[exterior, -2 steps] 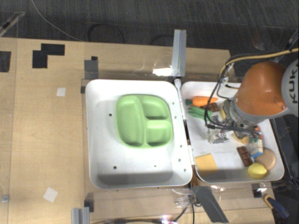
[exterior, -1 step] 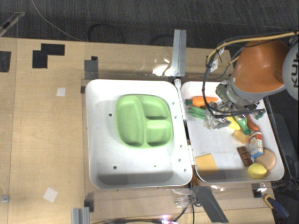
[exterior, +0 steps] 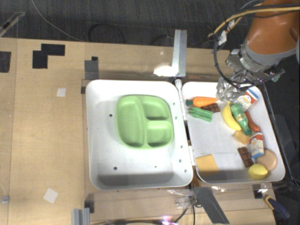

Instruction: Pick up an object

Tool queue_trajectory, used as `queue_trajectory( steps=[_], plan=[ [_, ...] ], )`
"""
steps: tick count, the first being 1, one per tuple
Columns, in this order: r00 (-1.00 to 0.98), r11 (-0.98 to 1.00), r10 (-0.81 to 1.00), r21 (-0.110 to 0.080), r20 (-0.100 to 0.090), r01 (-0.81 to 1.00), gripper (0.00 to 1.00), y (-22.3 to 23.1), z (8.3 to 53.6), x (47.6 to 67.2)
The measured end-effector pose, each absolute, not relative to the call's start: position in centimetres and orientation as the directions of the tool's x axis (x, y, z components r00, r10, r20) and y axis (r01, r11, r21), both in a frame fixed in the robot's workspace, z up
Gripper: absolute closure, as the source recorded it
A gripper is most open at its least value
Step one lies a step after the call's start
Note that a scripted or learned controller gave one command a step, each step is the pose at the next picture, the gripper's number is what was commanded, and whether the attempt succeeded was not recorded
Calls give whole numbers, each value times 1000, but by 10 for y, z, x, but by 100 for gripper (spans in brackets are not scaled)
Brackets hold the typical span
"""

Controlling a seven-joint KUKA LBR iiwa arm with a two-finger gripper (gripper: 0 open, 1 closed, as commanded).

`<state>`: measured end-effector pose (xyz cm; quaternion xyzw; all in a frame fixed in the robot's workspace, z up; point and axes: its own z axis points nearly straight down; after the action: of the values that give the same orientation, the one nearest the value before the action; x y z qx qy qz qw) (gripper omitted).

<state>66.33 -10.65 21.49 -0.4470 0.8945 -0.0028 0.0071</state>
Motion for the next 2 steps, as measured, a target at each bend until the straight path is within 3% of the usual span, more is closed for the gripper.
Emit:
queue_trajectory(
  steps=[1,2],
  plan=[
    [-601,601,-800,-9,-9,-799,0,-106,214,663],
    [-690,690,-724,-10,-10,-723,0,-110,98,607]
  ],
)
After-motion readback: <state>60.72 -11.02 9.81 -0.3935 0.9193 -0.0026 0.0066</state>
